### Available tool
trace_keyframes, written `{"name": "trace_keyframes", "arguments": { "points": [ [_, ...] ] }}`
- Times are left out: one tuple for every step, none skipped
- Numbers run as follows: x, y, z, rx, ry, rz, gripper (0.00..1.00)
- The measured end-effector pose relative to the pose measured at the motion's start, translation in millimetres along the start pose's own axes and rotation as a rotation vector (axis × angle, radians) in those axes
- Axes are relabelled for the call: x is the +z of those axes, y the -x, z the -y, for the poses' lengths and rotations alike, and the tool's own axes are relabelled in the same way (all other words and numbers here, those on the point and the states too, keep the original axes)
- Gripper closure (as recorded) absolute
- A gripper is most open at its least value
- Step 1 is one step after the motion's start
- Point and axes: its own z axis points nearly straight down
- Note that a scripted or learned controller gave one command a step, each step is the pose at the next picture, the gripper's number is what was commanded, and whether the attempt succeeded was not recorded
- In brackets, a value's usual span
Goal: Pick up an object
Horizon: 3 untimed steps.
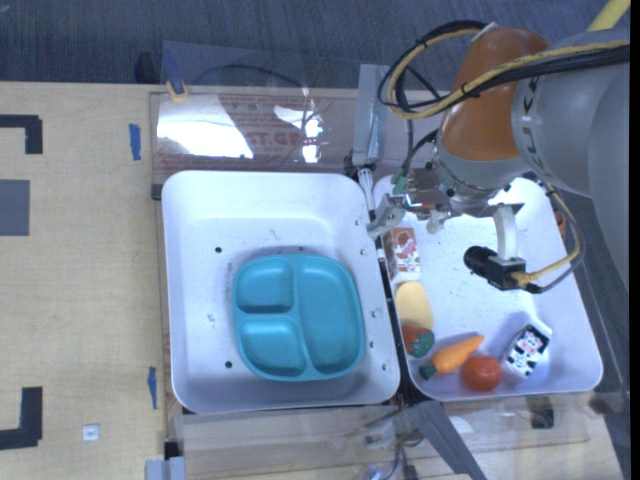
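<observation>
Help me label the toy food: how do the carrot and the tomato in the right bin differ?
The carrot is orange, long and tapered, lying at a slant; the tomato is red and round. The carrot is the longer of the two. Both lie side by side near the front wall of the right bin.

My one fixed camera, high above the worktop (70, 268), angled down, both bins (190, 208) framed mid-distance, arm (570, 98) entering from right
</observation>
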Motion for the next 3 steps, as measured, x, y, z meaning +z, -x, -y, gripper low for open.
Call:
{"name": "trace_keyframes", "arguments": {
  "points": [
    [-19,10,-7,-0.156,0.006,0.003,0.00],
    [-42,9,1,-0.095,0.007,0.002,0.00],
    [3,19,-2,-0.120,-0.004,0.001,0.00]
  ]
}}
